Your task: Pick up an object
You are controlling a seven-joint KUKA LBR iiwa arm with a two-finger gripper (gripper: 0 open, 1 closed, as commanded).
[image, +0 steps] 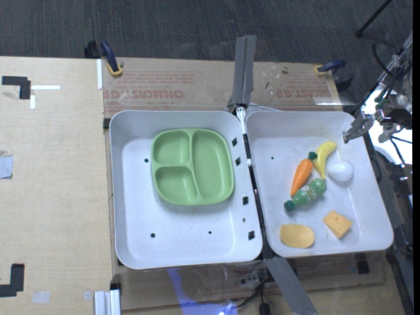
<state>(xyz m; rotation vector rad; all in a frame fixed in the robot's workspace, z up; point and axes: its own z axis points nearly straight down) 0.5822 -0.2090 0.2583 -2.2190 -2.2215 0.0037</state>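
Simply an orange carrot [302, 176], green-topped, tilted

Left of the smooth white plastic right bin [367, 195], a matt green plastic tray [193, 167] lies; the desk [52, 195] looks like pale wood.
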